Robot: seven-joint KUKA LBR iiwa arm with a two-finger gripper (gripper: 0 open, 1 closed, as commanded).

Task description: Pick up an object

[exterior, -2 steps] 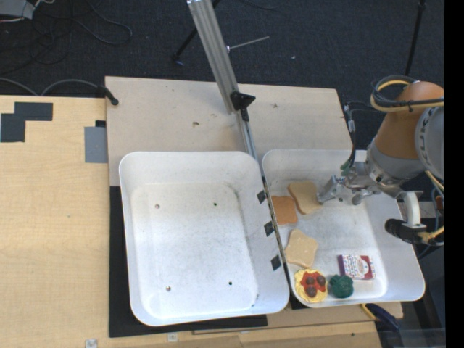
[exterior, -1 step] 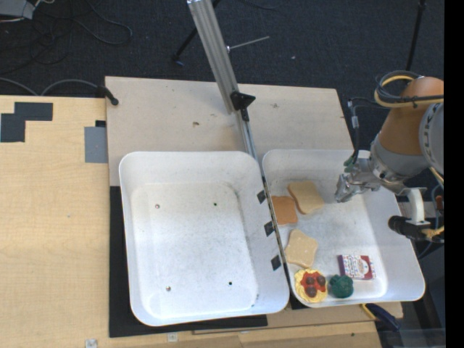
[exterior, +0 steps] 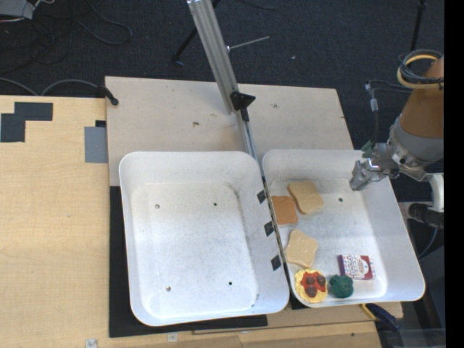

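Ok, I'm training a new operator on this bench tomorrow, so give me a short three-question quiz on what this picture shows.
1. True or false: the tan toast-like slices lie in the left shallow white bin.
2. Which thing lies nearest the round green lump?
A. the small red-and-white packet
B. the slanted grey metal rail
C. the two-finger gripper
3. Fill in: the yellow plate-like toy with red pieces lies at the ____ edge of the right shallow white bin.

Key
1. False: all three slices lie in the right bin.
2. A
3. Near (bottom) edge, beside the green lump.
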